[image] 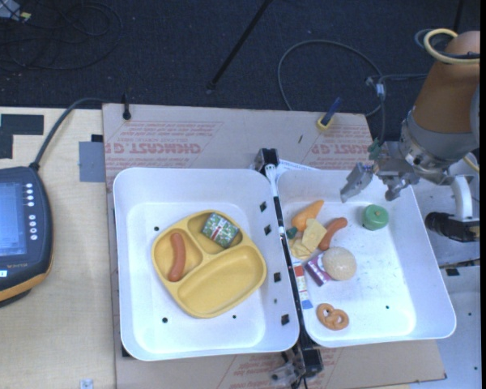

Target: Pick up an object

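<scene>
1. The gripper (375,185) was seen with its fingers spread, nothing between them.
2. A green object (375,216) lay just beside it, at six o'clock, in the right bin (433,298).
3. A miss was judged possible if the descent were offset.

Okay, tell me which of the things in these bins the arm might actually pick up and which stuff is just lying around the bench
Pickable, right bin: green round piece, carrot, cheese wedge, small sausage, bun, pretzel. The gripper hangs nearest the green round piece.
Pickable, left bin: sausage and green patterned piece, both on the yellow tray.

Lying about: teach pendant, cables, cardboard sheet.
</scene>
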`<state>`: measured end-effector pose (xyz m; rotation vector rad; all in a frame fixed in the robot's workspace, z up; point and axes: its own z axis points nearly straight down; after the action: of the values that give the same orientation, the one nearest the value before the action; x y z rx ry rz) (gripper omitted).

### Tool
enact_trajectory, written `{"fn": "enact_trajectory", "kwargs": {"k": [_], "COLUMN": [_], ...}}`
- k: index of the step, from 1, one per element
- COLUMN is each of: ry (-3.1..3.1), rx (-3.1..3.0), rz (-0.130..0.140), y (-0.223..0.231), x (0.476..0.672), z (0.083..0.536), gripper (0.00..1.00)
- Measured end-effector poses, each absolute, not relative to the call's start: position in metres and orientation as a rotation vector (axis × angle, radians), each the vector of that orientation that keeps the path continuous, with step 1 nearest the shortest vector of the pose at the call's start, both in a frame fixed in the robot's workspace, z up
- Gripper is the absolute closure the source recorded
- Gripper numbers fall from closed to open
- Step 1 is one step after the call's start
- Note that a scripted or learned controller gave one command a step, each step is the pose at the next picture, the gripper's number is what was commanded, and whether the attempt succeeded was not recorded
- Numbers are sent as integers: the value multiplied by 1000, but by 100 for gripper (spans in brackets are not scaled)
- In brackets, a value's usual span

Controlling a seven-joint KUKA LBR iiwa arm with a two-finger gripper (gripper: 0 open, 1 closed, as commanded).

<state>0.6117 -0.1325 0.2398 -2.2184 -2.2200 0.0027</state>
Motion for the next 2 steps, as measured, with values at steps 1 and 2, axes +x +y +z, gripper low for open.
{"fn": "enact_trajectory", "kwargs": {"k": [1, 2], "ry": [-2229, -2214], "rx": [-2224, -2222], "rz": [-8, 4], "y": [-118, -100], "x": [644, 600], "z": [109, 87], "gripper": [0, 0]}}
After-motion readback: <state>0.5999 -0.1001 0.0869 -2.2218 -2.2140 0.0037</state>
